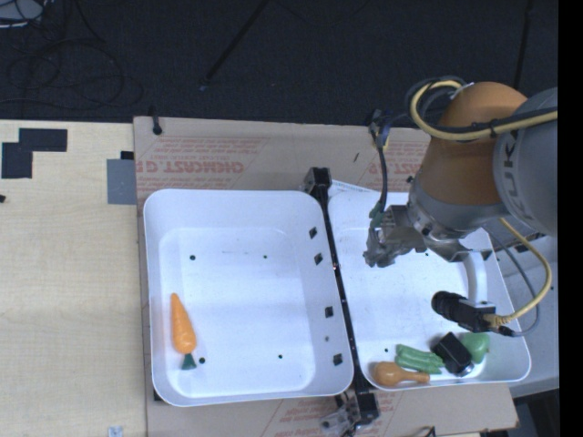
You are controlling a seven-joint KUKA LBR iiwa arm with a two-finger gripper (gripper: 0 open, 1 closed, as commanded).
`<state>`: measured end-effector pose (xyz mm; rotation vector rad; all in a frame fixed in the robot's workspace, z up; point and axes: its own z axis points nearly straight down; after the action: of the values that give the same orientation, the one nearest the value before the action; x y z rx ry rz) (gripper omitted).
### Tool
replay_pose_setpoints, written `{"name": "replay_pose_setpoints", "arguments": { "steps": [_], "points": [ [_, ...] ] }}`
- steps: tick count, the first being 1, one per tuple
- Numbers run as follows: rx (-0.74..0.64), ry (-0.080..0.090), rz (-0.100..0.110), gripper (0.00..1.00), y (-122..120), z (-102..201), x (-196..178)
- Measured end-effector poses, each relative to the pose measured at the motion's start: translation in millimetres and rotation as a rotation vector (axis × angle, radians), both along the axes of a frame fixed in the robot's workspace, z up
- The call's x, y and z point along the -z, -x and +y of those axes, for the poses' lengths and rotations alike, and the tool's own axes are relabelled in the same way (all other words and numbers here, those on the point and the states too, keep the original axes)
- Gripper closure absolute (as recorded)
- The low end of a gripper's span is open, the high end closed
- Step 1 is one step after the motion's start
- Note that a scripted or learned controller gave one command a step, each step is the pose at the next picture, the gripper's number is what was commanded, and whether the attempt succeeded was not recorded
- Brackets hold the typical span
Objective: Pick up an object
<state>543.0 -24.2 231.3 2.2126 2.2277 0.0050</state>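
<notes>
An orange toy carrot [183, 327] with a green stem lies near the front left corner of the left bin [237, 209]. In the right bin [383, 335], along its front edge, lie an orange pear-shaped toy [397, 374], a green pod-like toy [419, 360], a small black block [452, 352] and a light green piece [475, 344]. My gripper [377, 253] hangs over the back left part of the right bin, well behind those toys, with nothing seen between its fingers.
A black divider [332, 280] with clips runs between the two bins. The arm's orange and grey body [474, 162] and its yellow and black cables cover the right bin's back right part. A black cylinder [460, 309] juts over that bin's right side.
</notes>
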Motion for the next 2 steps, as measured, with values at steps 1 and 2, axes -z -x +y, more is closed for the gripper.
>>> {"name": "replay_pose_setpoints", "arguments": {
  "steps": [1,2],
  "points": [
    [0.002,0.001,-0.006,1.0,-105.6,33.4,-41.6],
    [0.003,0.0,0.003,1.0,-101.1,77.2,-60.8]
  ]
}}
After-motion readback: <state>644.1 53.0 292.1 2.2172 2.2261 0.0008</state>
